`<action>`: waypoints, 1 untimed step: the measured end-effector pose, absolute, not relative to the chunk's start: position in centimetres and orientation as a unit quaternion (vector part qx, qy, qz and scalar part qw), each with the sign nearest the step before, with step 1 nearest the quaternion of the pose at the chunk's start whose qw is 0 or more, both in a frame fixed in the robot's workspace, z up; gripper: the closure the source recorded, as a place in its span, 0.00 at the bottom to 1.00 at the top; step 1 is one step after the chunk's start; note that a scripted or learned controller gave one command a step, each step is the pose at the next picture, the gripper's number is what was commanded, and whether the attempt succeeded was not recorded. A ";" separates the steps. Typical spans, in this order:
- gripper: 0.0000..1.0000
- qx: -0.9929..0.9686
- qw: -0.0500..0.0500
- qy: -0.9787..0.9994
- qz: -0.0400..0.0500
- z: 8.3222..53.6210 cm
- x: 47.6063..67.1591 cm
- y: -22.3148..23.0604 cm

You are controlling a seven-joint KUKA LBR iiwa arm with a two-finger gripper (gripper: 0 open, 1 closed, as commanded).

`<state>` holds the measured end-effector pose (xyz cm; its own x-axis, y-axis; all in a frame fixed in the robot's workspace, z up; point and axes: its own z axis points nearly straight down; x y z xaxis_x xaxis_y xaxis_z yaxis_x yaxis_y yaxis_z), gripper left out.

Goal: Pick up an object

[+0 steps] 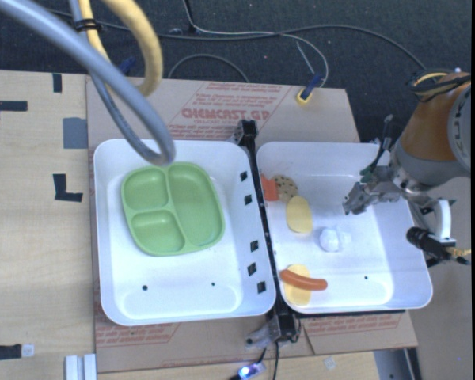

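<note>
The right bin [396,287] holds several small objects: a pale yellow oval piece [299,214], a brown speckled cookie [284,185] with a small orange-red piece [269,189] beside it, a white lump [330,240], and a hot dog [304,280] on a yellow bun near the front edge. My gripper [358,203] hangs over the right side of this bin, to the right of the yellow piece and above the white lump. Nothing shows between its fingers.
The left bin [115,291] contains a green three-compartment plate [172,208]. A grey hose [111,77] and a yellow hose [138,22] cross above its top left corner. A black divider [257,236] separates the bins. Cables lie on the dark floor behind.
</note>
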<state>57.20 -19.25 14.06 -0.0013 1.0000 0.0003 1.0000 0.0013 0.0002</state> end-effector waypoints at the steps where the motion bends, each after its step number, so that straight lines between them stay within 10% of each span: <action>1: 1.00 -0.706 -0.002 -0.708 -0.001 19.8 58.3 -19.3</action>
